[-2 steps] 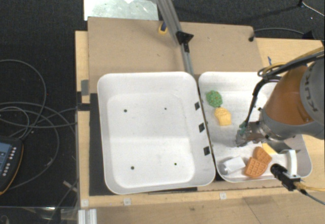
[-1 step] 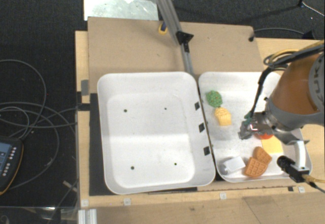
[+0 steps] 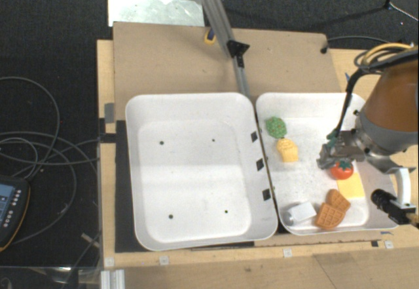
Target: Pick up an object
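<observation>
A: White plastic first, then. Which bin matters?

B: Start with the table (image 3: 288, 52), brown board under everything. On it the left bin (image 3: 196, 170) and the right bin (image 3: 301, 107) sit side by side, rims touching. The toys lie in the right one.

A: And the arm?

B: The arm (image 3: 393, 107) reaches in from three o'clock, its orange band above the wrist. The hand (image 3: 334, 153) hangs low over the right half of the right bin.

A: Is the hand clenched or released?

B: I cannot tell; the wrist hides that.

A: What is nearest?

B: The red tomato (image 3: 342, 170), just beside the hand, toward five o'clock, partly under it. It is round, so no long axis to line up. A yellow block (image 3: 353, 187) touches it at five o'clock.

A: The others?

B: Waffle (image 3: 331, 210) near six o'clock, white piece (image 3: 300, 213) at seven, corn (image 3: 287, 150) at nine, broccoli (image 3: 275, 127) at ten.

A: So?

B: I judge the tomato the likeliest pick, needing a small shift.
</observation>
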Tool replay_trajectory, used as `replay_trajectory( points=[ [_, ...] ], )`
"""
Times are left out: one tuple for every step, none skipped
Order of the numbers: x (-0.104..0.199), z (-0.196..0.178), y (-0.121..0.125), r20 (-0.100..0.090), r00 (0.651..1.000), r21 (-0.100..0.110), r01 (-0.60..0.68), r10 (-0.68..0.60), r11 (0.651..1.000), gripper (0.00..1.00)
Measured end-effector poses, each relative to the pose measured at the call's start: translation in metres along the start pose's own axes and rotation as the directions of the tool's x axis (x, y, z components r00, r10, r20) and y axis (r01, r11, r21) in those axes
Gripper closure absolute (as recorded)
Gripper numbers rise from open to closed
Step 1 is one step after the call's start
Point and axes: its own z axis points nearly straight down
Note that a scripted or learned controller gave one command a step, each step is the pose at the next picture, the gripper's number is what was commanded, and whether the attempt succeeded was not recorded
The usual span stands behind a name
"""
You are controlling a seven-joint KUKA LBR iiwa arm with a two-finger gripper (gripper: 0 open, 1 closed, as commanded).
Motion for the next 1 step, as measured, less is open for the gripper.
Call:
replay_trajectory(
  points=[
    [0.0509,0.0049,0.0084,-0.004,1.000,0.006,0.005,-0.005,1.000,1.00]
  ],
)
